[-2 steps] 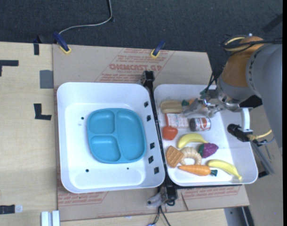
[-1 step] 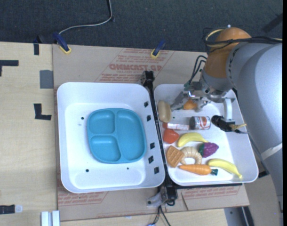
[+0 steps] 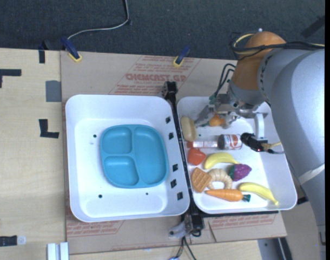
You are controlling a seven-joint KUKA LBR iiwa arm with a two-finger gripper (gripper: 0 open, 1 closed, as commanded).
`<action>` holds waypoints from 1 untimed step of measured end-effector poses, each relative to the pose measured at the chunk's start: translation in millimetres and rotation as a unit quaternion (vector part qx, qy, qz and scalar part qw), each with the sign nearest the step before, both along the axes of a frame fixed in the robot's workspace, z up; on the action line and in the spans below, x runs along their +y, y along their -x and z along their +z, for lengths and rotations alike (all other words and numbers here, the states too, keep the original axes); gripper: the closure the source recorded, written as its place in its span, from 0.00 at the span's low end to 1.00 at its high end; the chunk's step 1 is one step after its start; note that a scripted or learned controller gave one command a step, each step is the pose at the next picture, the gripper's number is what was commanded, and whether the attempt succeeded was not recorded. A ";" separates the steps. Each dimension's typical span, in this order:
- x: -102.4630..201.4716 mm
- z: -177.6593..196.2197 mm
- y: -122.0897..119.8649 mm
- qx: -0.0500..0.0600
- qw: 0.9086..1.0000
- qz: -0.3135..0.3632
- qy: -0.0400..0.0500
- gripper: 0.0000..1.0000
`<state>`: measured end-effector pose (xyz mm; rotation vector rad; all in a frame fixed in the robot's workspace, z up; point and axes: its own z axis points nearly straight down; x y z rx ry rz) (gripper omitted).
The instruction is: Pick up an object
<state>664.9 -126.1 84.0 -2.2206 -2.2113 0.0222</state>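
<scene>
My gripper (image 3: 216, 116) is low over the far part of the right bin (image 3: 286, 186), with the arm's orange band (image 3: 250, 64) above it. The fingers stand apart, and a small orange piece (image 3: 215, 122) lies between them. Whether they touch it I cannot tell. Just left of the gripper lies a tan bread roll (image 3: 187, 128). A small bottle with a red label (image 3: 220, 142) lies on its side right below it.
The right bin also holds a tomato (image 3: 196, 156), two bananas (image 3: 220, 158) (image 3: 259, 192), purple grapes (image 3: 241, 171), a waffle (image 3: 199, 179), a croissant (image 3: 219, 175) and a carrot (image 3: 225, 195). A blue divided plate (image 3: 134, 155) lies in the left bin (image 3: 78, 145).
</scene>
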 end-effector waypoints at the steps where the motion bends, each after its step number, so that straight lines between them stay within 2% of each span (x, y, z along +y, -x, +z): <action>1: 4.9 0.0 0.0 0.000 1.000 0.000 0.001 0.00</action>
